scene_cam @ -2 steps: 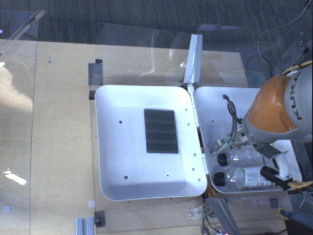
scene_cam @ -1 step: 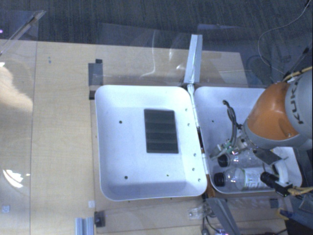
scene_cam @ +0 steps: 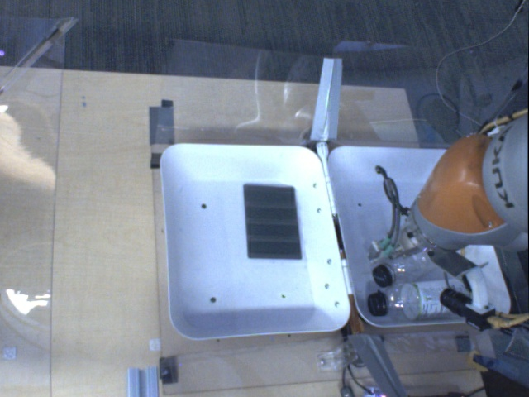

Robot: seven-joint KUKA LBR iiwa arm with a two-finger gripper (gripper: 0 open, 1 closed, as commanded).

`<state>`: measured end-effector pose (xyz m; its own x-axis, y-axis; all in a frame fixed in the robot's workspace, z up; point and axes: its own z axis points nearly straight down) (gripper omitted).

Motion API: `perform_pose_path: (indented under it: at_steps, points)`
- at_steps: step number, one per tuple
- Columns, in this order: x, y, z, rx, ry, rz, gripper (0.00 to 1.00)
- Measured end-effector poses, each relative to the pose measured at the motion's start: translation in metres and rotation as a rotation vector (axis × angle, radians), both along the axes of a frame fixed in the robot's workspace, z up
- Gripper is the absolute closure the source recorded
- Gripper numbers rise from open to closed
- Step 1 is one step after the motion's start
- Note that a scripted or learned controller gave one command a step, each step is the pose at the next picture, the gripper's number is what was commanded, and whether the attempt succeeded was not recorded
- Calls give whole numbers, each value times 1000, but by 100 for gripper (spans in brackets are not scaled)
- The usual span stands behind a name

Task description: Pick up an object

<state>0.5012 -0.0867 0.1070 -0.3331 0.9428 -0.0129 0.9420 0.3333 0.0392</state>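
gripper (scene_cam: 395, 246) low in the right white bin (scene_cam: 355, 180), finger state can't be told. clear plastic bottle with black cap (scene_cam: 405, 301) lies just below it near the bin's front wall, long axis left-right, cap end left.

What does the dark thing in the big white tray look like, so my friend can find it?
Look at the left white bin, away from the robot arm. Lying flat in its middle is a dark rectangular block with ridges across it. The clear bottles lie in the other bin.
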Motion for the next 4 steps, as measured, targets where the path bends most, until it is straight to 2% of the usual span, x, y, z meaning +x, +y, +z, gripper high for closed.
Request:
perform_pose_path:
  at_steps: [1,2,3,4]
  points:
    - [1,2,0,2,-2,4,0]
    - [-11,-39,68,1,32,-136,0]
    - [54,-4,-16,-1,23,-48,0]
    - [57,1,-4,3,16,-39,100]
